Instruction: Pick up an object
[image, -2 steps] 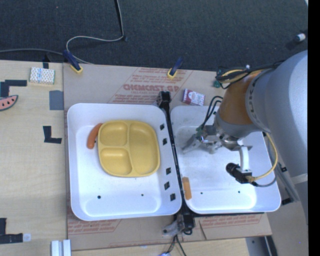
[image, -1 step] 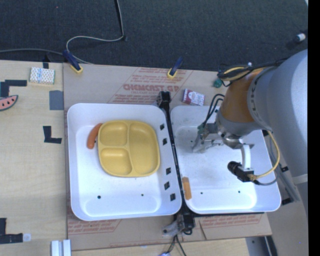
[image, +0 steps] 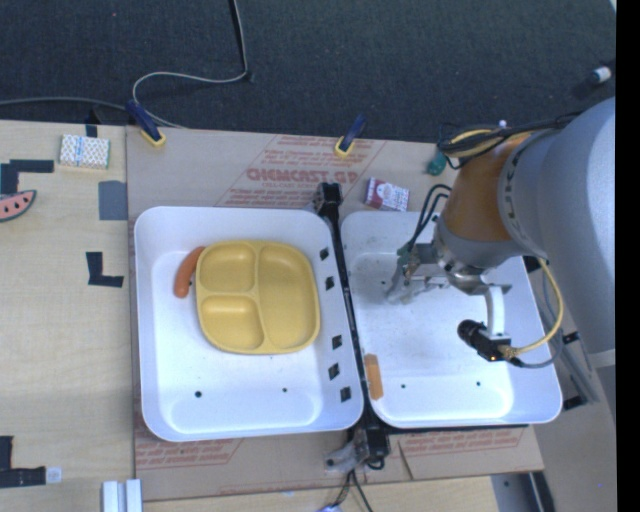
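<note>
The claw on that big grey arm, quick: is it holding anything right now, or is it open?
Gripper: low over the right bin; from this angle it cannot be told if it is open, shut or holding anything.

Plate (image: 258, 297) in left bin (image: 160, 390), sausage (image: 184, 272) beside.

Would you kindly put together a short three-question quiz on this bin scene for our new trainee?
1. True or false: the yellow divided plate lies in the left bin.
2. Which thing touches the plate's left edge? A) a blue clip B) the orange sausage-shaped piece C) a sponge
3. Fill in: the tool is over the ___ bin.

Key: 1 true; 2 B; 3 right.
</note>
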